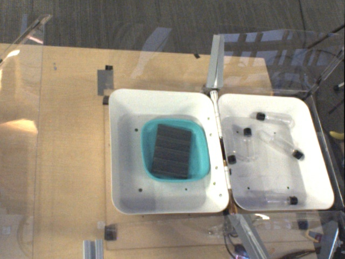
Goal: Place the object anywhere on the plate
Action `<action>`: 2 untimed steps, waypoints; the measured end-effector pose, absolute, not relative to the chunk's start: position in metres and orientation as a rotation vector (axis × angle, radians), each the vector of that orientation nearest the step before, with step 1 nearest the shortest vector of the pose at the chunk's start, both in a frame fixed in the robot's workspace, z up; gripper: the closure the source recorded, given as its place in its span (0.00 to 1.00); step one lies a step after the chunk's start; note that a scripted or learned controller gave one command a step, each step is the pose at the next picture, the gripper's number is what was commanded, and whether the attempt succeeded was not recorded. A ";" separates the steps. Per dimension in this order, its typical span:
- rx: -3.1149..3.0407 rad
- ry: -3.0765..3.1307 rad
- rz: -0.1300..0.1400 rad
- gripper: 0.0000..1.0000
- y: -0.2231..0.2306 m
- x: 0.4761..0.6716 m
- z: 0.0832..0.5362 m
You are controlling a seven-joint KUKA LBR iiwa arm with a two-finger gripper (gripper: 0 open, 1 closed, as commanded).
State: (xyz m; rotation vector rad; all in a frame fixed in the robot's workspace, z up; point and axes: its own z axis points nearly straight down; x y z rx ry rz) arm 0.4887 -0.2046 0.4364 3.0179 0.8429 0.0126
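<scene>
Dark grey ribbed block (pixel 172 151) lies flat on the teal plate (pixel 201 154), centre of the left bin (pixel 123 144). Right bin (pixel 312 161) holds several clear tubes with black caps (pixel 277 144). Gripper state: cannot tell.
</scene>
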 end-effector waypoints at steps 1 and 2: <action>3.068 0.642 0.013 0.00 -0.205 0.489 0.436; 3.105 0.431 0.014 0.00 -0.206 0.489 0.436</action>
